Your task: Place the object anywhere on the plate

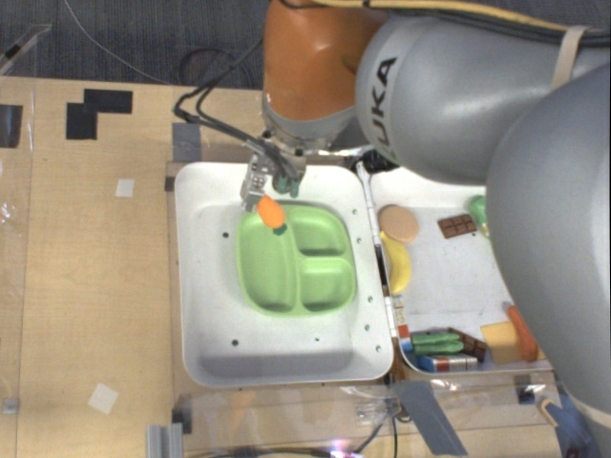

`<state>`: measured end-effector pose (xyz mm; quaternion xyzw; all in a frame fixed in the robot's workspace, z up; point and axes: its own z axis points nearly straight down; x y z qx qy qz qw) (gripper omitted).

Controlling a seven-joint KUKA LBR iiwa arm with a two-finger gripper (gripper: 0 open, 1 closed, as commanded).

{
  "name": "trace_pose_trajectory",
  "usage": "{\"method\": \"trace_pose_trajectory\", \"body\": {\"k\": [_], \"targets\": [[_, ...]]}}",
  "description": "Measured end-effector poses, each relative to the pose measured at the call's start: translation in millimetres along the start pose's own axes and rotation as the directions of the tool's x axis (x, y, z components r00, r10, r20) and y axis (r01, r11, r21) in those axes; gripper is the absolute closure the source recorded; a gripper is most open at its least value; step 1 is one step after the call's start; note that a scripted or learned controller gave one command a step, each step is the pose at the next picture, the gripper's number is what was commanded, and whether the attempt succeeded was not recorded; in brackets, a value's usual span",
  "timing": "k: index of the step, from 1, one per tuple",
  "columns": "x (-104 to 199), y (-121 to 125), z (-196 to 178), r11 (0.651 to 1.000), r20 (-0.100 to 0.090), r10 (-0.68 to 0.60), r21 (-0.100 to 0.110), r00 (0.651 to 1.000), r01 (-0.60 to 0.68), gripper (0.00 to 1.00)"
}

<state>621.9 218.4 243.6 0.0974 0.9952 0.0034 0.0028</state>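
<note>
The gripper (pixel 270 191) hangs over the far left corner of the green plate (pixel 296 260), and whether it is open or closed cannot be told. An orange object (pixel 272 213) sits just below it, at the plate's far left rim. The plate lies in the left bin (pixel 205 284). The right bin (pixel 449 265) holds a banana (pixel 399 263), a round cookie (pixel 399 223) and a chocolate piece (pixel 457 225).

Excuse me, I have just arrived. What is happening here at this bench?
A grey KUKA arm reaches over the left bin, where a green divided plate lies. Its gripper hangs above the plate's upper left corner, and a small orange object sits just below it at the plate's edge. The right bin holds a banana and other items.
</note>
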Motion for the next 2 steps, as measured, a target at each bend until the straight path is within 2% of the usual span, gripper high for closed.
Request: {"method": "trace_pose_trajectory", "body": {"k": [1, 2], "targets": [[-3, -4, -1, 1.0, 0.003, 0.006, 0.002, 1.0, -0.006, 0.0], [2, -104, 60, 0.995, -0.002, -0.099, 0.008, 0.995, 0.099, 0.0]]}}
